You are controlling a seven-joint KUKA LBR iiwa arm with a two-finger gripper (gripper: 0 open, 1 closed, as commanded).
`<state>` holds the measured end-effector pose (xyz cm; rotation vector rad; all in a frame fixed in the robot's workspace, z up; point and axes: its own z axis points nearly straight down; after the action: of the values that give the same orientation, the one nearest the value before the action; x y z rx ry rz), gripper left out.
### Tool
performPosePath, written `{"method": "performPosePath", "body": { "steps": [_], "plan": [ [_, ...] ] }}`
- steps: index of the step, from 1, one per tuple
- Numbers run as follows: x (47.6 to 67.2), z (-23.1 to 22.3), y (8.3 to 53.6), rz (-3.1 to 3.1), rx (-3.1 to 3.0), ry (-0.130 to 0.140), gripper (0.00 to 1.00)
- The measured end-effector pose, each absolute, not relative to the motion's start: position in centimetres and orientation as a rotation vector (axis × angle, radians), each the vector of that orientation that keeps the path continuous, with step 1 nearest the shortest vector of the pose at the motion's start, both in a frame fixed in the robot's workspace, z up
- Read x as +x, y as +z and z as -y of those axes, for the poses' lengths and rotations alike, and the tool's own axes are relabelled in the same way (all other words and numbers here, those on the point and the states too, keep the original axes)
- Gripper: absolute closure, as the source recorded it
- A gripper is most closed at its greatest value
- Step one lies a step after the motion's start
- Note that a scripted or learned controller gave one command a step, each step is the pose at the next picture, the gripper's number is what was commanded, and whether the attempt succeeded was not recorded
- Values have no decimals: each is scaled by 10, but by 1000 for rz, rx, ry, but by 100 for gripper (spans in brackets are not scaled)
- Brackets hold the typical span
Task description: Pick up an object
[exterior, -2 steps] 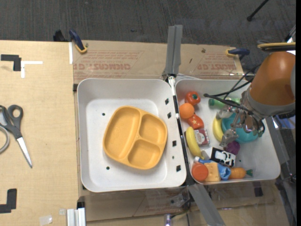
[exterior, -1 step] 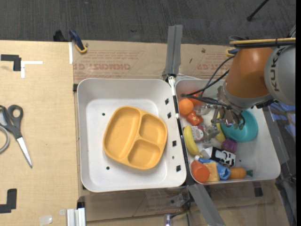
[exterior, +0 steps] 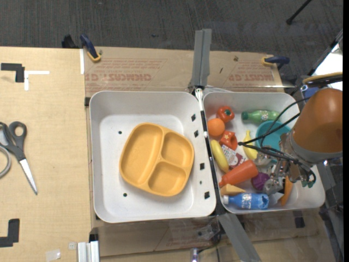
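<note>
End effector sat low in the right bin at its right side, over the toy clutter; can't tell its opening or whether it gripped anything, wrist and cables hid it. Nearby toys: orange carrot with long axis slanted, tip lower left and thick end upper right toward the end effector, blue bottle lying left-right along the near wall, banana running top-left to bottom-right. Left bin held the yellow divided plate.

place: robotics lab | evidence: clamped cardboard, two white bins, workbench scissors
</note>
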<state>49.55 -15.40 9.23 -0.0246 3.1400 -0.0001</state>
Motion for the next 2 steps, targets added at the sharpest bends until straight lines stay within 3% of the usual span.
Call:
{"method": "performPosePath", "body": {
  "steps": [1,2],
  "plan": [
    [549,109,92,-3131,212,0,0],
    [620,124,94,-3135,48,-2,0]
  ]
}}
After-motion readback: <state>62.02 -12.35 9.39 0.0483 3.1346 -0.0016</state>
